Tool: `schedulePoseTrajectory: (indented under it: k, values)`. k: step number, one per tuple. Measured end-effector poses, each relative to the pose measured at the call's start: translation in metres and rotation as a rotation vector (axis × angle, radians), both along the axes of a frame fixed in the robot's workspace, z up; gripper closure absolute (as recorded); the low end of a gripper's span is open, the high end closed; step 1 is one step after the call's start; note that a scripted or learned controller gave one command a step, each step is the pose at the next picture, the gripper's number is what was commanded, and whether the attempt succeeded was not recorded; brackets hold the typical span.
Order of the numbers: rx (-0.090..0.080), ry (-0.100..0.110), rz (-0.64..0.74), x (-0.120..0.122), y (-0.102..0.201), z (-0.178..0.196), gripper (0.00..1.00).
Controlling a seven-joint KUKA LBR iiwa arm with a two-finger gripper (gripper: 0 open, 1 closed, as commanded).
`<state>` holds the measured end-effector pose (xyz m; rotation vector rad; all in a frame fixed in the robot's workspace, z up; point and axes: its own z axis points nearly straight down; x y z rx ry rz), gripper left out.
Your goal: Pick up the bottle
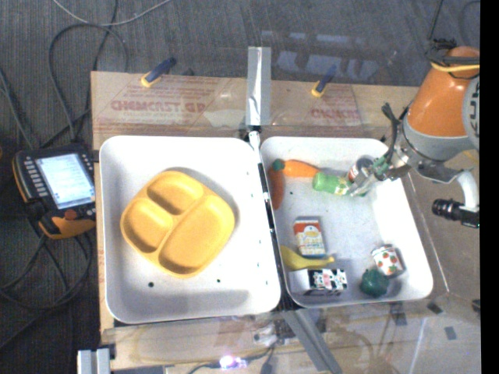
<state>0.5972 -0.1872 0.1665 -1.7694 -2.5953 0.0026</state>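
One yellow tray [178, 223], one green bottle [330, 182].

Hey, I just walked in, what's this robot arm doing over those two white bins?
The arm's gripper is down in the right bin, right at the cap end of a green bottle that lies on its side beside an orange carrot. Whether it has hold of the bottle is not clear. A small carton, a banana and other toys sit nearer the front. The left bin holds a yellow divided plate.
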Motion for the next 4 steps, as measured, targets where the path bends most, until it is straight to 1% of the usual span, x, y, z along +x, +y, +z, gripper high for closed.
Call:
schedulePoseTrajectory:
  k: [1,2,3,4]
  values:
    - [0.002,-0.001,0.001,0.000,0.001,0.000,0.00]
    - [-0.010,-0.043,-0.013,0.047,0.009,-0.034,0.00]
    - [-0.011,-0.046,0.030,0.053,0.010,-0.037,0.00]
    - [-0.015,-0.058,0.008,0.055,0.017,-0.039,0.00]
